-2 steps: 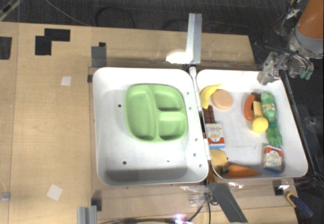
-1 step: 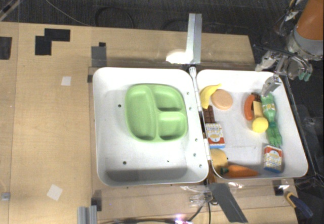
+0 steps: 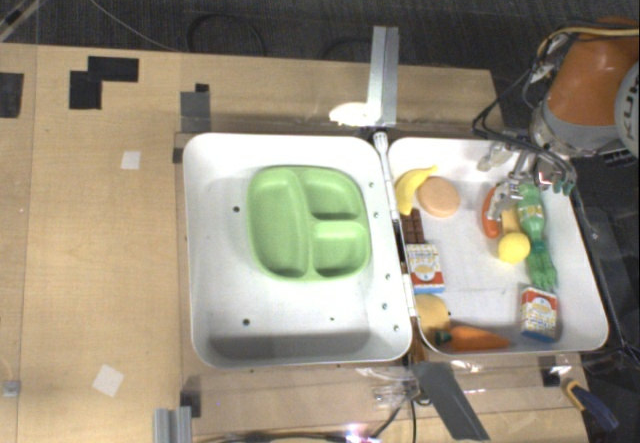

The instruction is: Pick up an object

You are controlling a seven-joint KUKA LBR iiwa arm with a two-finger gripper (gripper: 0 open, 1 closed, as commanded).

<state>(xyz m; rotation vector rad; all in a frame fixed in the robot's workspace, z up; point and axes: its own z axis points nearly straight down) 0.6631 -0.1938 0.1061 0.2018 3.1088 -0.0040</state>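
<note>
**Crowded corner invites a bad grab**

Nearest, a carrot (image 3: 478, 338) and small carton (image 3: 538, 314) lie along the right bin's (image 3: 470, 281) front wall. Further in, a lemon (image 3: 513, 248) touches green and orange pieces, so a descent there could catch two or slip. Beyond, the pincer (image 3: 522, 177) hovers; whether it is released or clenched I cannot tell. The left bin (image 3: 210, 261) holds a green tray (image 3: 305, 221).
</note>
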